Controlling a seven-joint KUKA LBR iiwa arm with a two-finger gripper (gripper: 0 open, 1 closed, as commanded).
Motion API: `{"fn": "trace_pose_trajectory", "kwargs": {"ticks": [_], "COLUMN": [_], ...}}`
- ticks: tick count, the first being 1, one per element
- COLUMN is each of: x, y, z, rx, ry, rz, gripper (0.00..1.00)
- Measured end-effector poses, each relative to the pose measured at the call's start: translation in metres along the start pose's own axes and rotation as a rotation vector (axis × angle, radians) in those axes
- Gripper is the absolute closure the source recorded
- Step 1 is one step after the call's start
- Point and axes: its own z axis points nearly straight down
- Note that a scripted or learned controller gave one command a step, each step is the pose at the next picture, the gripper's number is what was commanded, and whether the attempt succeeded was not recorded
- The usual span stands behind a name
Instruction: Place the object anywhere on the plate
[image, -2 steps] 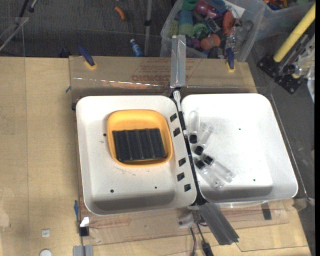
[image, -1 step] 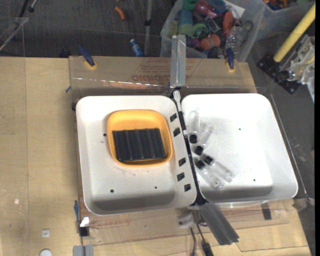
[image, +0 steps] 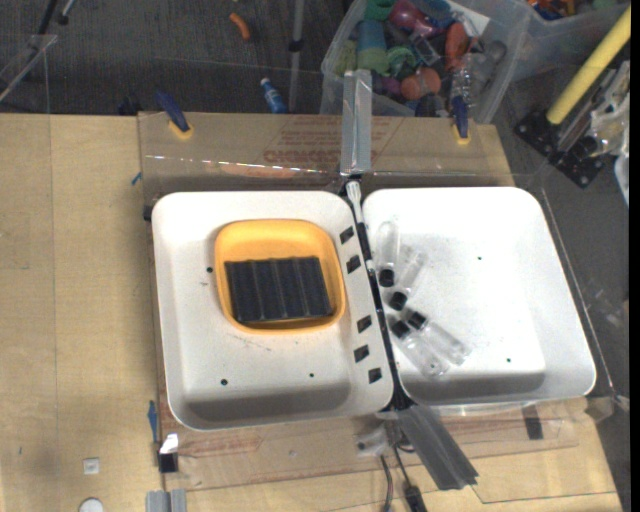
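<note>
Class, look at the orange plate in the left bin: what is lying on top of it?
A black ribbed rectangular object lies flat on the orange plate, covering most of its middle. The plate surface beneath it is hidden; the rim shows all round.

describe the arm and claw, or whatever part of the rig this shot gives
What can be described here is the rig's bench: a shallow white left bin and right bin with rounded corners, a thin divider between them carrying a row of black squares, and dark cables trailing off the front edge.
</note>
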Motion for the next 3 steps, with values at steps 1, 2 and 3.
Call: {"fn": "trace_pose_trajectory", "kwargs": {"ticks": [1,2,3], "x": [-0.0002,-0.0004,0.0002], "y": [0.0003,0.0005,-0.0002], "z": [0.0,0.0,0.0002], "rx": [0.0,0.0,-0.001], "ry": [0.0,0.0,-0.001], "rz": [-0.074,-0.131,-0.495], "gripper": [1.0,1.0,1.0]}}
